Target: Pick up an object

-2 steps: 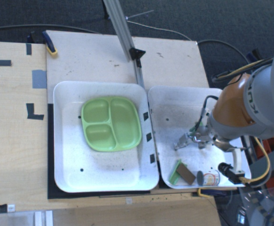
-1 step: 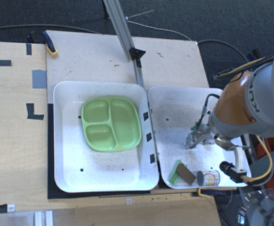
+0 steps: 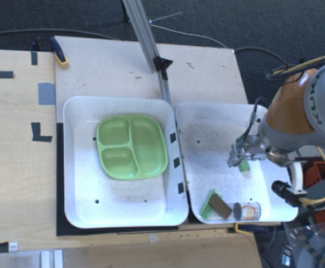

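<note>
Over the right bin (image 3: pixel 207 121) hangs the gripper (image 3: pixel 239 159), a dull metal cluster below the arm's (image 3: pixel 291 113) glossy orange band, and there's a small green piece (image 3: pixel 244 167) right at its tip. Touching, yes, but whether the jaws are clamped on it or merely above it, I cannot tell. Down along that bin's near wall sits a little huddle: a flat green wedge (image 3: pixel 208 203) leaning against a brown rectangular block (image 3: pixel 220 208), and just beside them a small cylindrical can (image 3: pixel 247 211) lying on its side, pale label showing. In the left bin (image 3: pixel 79 149), a matte lime-green plate (image 3: pixel 132 147) with rounded corners, moulded into three compartments, lies flat. Both bins are scuffed white plastic on the pale surface (image 3: pixel 17 133).
</note>
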